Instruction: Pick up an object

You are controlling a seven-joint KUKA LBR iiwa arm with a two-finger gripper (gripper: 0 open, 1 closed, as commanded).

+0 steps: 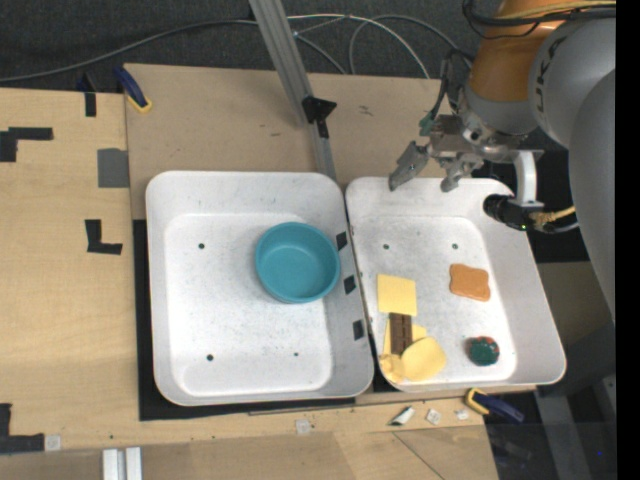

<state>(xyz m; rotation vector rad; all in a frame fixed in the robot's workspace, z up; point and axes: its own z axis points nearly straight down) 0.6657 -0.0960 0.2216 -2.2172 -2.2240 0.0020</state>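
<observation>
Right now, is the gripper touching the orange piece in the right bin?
Apart. The camera view shows the gripper open over the right bin's far rim, with bare white floor between it and the orange piece.

Position: one fixed camera above the bench, far enough to take in both bins whole.
Direction: looks down at a slant, the far edge of the bench at the top of the picture.
Coverage: left bin and right bin side by side, mid-picture.
Arm side: the arm enters from the right, at the upper corner.
</observation>
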